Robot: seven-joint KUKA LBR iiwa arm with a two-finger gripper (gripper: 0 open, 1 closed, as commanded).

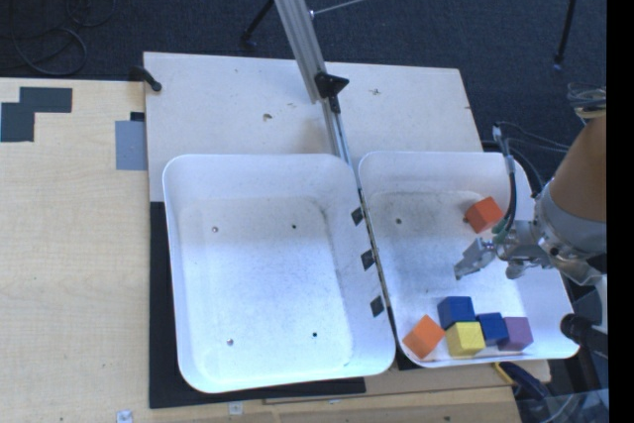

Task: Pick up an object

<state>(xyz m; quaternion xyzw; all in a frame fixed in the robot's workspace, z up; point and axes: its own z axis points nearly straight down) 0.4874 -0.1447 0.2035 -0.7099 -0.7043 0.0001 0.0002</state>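
The arm (580, 198) is reaching in from the right, its orange band showing at the edge above the grey wrist. The gripper (478, 260) is hanging over the right bin (396, 175), toward that bin's right side, with its grey fingers pointing left and down. Whether the jaws are open or closed is something I cannot tell from this slant; nothing is showing between them.

Six blocks are lying in the right bin. A red block (483, 213) is sitting alone near the upper right of the bin floor, just above and beside the gripper, though whether they are touching is unclear. The other five are gathering along the bin's near edge: an orange block (424, 336) at the left, then a yellow block (466, 339), with a dark blue block (455, 310) just behind them, a second blue block (492, 327) to the right of the yellow one, and a purple block (517, 332) at the right end. These five are sitting close together, several seeming to touch.

The left bin (188, 243) is lying alongside, its rim meeting the right bin's at black clips. Both are resting on the bench (228, 104), and a slanted aluminium rail (297, 25) is rising from behind them.
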